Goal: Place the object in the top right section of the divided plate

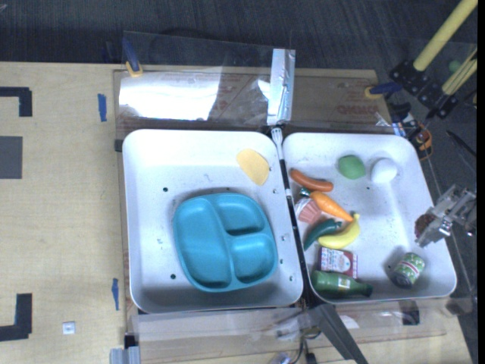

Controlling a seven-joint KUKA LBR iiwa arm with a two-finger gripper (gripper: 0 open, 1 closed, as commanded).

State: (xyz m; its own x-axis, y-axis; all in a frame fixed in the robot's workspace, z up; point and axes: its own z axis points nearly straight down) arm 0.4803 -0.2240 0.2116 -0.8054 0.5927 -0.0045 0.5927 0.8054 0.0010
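Note:
A blue divided plate [225, 240] lies in the left bin [144, 203], with one large section on its left and two smaller ones on its right; all three hold nothing. A flat yellow piece [255, 164] lies in the same bin, beyond the plate's far right corner. My gripper [439, 220] hangs over the right edge of the right bin [394, 203], just above a green can [408, 269] and apart from it. I see nothing held in it.
The right bin holds several toy foods: a green ball [351, 166], a white ball [384, 171], a sausage [311, 180], a carrot [332, 205], a banana [340, 236], a red box [337, 261] and a green bottle [341, 283]. A ridge [286, 203] separates the bins.

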